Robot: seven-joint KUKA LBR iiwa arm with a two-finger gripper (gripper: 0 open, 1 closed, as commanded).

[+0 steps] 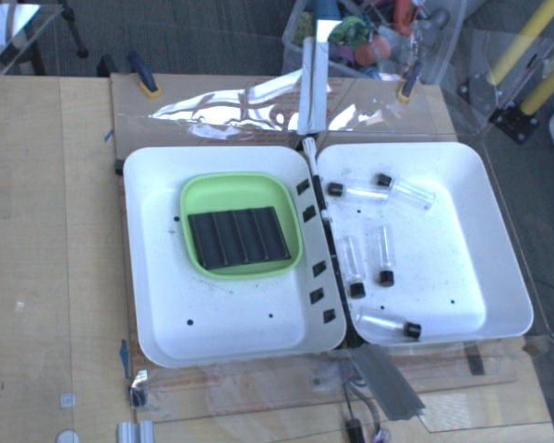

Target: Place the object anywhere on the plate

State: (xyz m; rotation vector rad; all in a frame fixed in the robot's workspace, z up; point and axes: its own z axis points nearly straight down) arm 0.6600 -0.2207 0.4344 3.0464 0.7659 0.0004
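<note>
Nearest the camera, at the right bin's [499, 247] six o'clock, lies a clear tube with a black cap [388, 324], long axis running three to nine o'clock, cap toward three. Four more tubes lie toward twelve o'clock. They look light, stiff, slippery and prone to rolling; take one at mid-barrel. The green plate [196, 197] carries a dark ribbed block [238, 238]. The claw's state cannot be told.

clear tub [388, 17]: cut off by the top edge, its colourful contents too jumbled to name.
</note>
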